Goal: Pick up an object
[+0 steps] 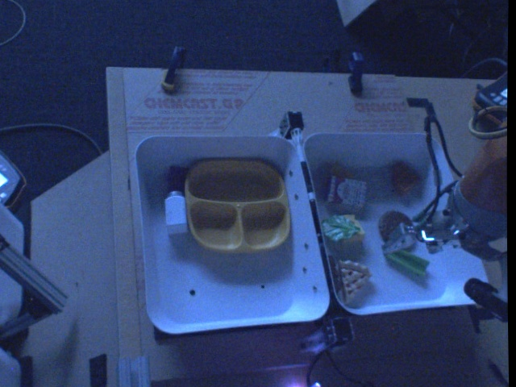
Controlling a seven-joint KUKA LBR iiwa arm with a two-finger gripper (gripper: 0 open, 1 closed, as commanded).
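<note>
The right bin [367,147] holds several small objects: a red and white packet [346,192], a dark red item [403,177], a green and yellow block [343,229], a waffle-like wedge [352,278], a brown round piece [393,223] and a green stick [407,262]. My gripper [413,236] hangs low at the right side of this bin, just right of the brown piece and above the green stick. The scene is dim and the fingers are too blurred to read.
The left bin [161,289] carries a yellow divided plate [237,205] with a small white bottle [175,210] at its left. Black clamps [172,69] [355,72] grip the board's far edge. A cable [435,156] runs down along the right bin toward the wrist.
</note>
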